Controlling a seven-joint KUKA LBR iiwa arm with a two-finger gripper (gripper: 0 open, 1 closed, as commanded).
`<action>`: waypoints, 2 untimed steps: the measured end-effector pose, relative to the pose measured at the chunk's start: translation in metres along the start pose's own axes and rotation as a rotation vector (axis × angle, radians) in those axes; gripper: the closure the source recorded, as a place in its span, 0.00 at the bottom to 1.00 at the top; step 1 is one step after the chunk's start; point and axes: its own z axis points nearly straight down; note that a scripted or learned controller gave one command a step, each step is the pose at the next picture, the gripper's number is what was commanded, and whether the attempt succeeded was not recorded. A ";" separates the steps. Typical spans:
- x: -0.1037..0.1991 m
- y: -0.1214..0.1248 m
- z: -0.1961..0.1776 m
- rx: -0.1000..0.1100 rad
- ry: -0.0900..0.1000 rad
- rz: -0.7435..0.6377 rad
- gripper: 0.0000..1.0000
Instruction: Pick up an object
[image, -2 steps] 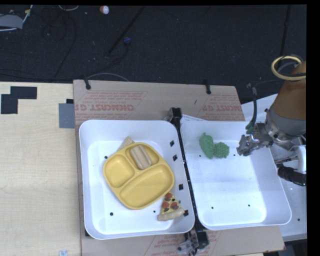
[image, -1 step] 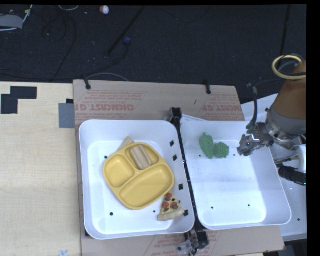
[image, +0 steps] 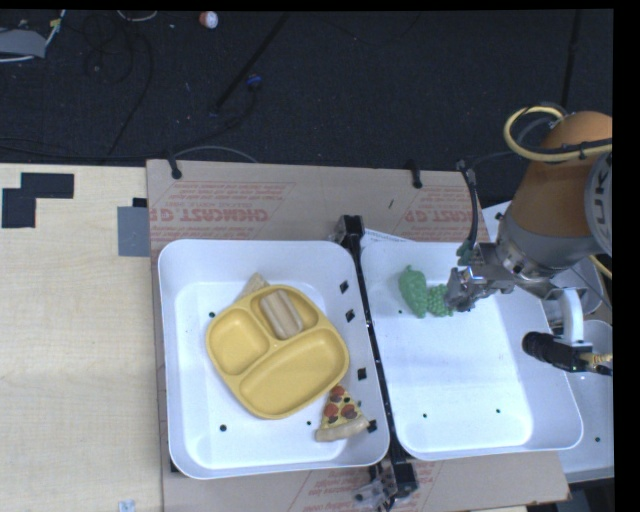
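1. Claw (image: 462, 291): finger state cannot be determined.
2. Green bumpy plastic vegetable (image: 420, 293): lies in the right shallow white bin (image: 480, 400), touching the claw's left side.
3. Yellow divided plastic plate (image: 278, 352): well left of the claw.

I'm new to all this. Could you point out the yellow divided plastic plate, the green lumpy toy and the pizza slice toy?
Yellow divided plastic plate (image: 290, 375): camera view, large compartment.
Green lumpy toy (image: 415, 290): camera view, its upper lobe.
Pizza slice toy (image: 342, 415): camera view, topped face.

Arm (image: 560, 215): rounded orange band above a grey metallic wrist. Yellow cable loop (image: 530, 125) arcs over the top, thin black cable (image: 470, 200) alongside. Gripper (image: 462, 290) dark and blocky, small silver parts; detail blurred.
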 end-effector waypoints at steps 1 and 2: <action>0.055 -0.010 -0.011 0.002 0.000 0.000 1.00; 0.117 -0.011 -0.013 0.002 0.000 -0.001 1.00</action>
